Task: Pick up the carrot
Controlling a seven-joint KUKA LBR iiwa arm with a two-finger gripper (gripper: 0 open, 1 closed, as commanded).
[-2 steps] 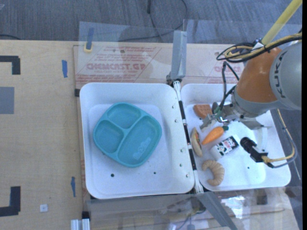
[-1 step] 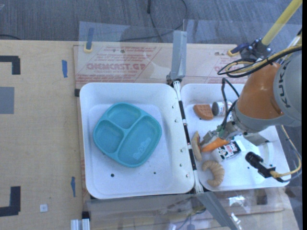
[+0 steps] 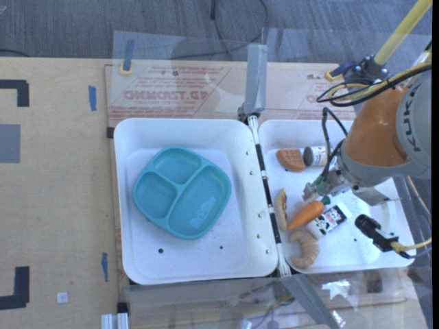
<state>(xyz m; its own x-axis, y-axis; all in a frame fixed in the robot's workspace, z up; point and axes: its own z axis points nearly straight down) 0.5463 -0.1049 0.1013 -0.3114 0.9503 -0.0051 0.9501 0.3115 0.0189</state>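
Observation:
The carrot [image 3: 305, 214] is orange with a small green top and lies slanted in the middle of the right bin [image 3: 384, 252], its thin tip pointing lower left. My gripper [image 3: 319, 188] hangs just above and to the right of it, close over the green end. From this angle the wrist hides whether the carrot is touched.
Near the carrot in the right bin are a brown-orange piece [image 3: 291, 160], a small can [image 3: 315, 155], a tan slice [image 3: 281, 208], a curved tan pastry [image 3: 305, 247] and a black-and-white carton [image 3: 331, 219]. A teal divided plate [image 3: 182, 192] lies in the left bin [image 3: 137, 136].

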